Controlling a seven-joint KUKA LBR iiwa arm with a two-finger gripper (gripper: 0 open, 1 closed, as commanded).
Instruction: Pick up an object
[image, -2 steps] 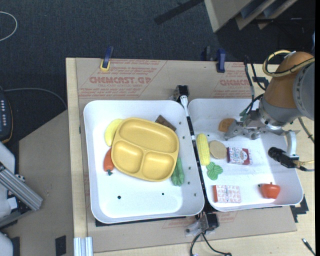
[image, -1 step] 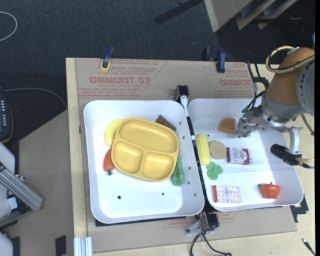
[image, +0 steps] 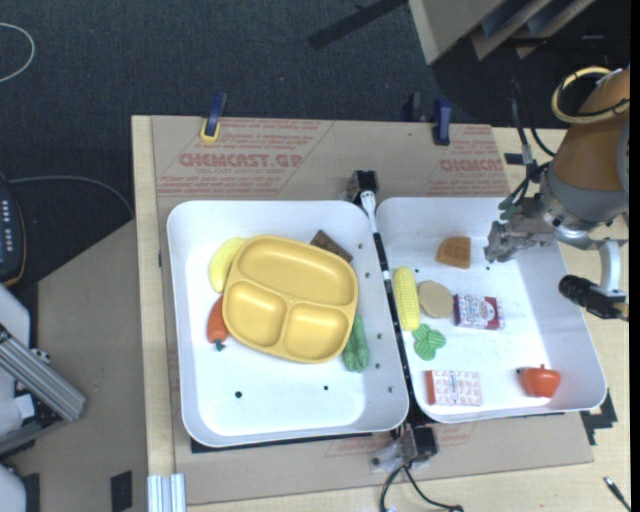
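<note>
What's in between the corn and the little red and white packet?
A round tan cookie-like piece lies between the corn and the red-and-white packet, seen in the camera view.

Two white bins (image: 190, 300) on a brown bench (image: 300, 150). A yellow tray (image: 290, 298), yellow corn (image: 406, 297), a red tomato (image: 541, 380), a green leaf (image: 429, 342), a tan cookie (image: 435, 298), an orange-brown bread bit (image: 454, 251), a red-and-white packet (image: 476, 311).

Brown toast (image: 454, 251) flat, right bin (image: 560, 340)
</note>
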